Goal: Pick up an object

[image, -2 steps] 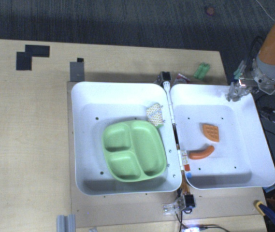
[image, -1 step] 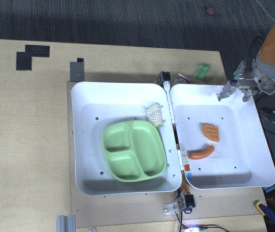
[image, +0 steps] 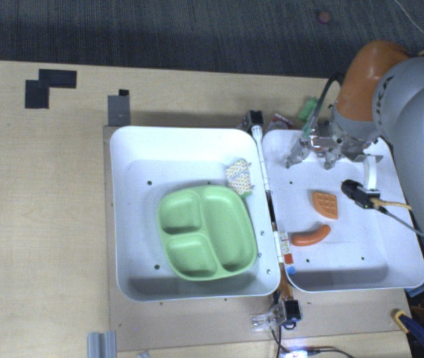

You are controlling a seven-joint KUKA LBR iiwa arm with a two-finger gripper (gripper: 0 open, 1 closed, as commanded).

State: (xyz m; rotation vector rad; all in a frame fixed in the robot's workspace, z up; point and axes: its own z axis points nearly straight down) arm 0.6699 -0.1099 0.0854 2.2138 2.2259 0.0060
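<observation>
You've got the end effector [image: 312, 159] over the far end of the right bin [image: 390, 271], fingers spread as far as the view shows, nothing pinched between them. The arm [image: 416, 133] comes in from the right, over that bin's far right corner.

Candidates in the right bin: an orange waffle-like piece [image: 326, 204] mid-bin, nearest the end effector, and a sausage [image: 310, 236] just beyond it toward the near wall, lying slantwise. The two are near each other but apart. The left bin [image: 133, 200] holds a green divided plate [image: 206, 232] and a small patterned scrap [image: 238, 174] at the plate's far right corner; whether they touch is unclear.

Step, as I judge it: approach, no grasp yet. The next move calls for shifting toward the near side until centred over the waffle piece or sausage, turning the fingers across the sausage's narrow width if that's your pick, then descending and closing. Both lie flat on the bin floor, so a shallow descent would likely miss.
</observation>
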